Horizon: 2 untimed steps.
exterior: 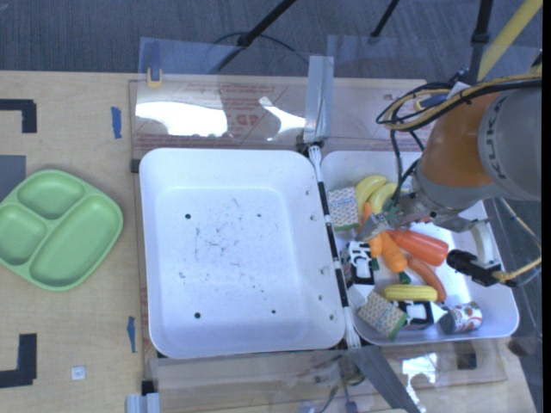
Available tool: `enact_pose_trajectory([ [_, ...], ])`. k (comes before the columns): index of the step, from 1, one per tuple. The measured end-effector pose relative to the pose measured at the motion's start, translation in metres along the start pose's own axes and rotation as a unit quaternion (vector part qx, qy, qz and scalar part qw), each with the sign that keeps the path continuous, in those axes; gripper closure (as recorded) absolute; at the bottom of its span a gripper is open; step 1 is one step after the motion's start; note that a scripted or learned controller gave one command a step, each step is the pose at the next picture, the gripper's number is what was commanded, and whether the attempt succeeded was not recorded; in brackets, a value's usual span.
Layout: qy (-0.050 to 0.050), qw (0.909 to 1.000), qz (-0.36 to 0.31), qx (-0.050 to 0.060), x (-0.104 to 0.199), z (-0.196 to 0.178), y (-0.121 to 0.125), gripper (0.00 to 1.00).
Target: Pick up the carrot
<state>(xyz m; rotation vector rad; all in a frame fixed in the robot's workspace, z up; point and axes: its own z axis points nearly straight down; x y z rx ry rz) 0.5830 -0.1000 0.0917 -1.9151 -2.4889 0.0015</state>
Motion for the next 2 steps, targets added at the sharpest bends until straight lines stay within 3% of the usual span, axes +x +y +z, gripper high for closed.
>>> enact_pose_trajectory([
  [1, 0.001, 1.0, 0.002, 0.001, -0.001, -0.007, -0.001, 1.0],
  [2, 0.0, 0.9973, -0.073, 0.001, 0.011, -0.09, -0.005, 1.0],
])
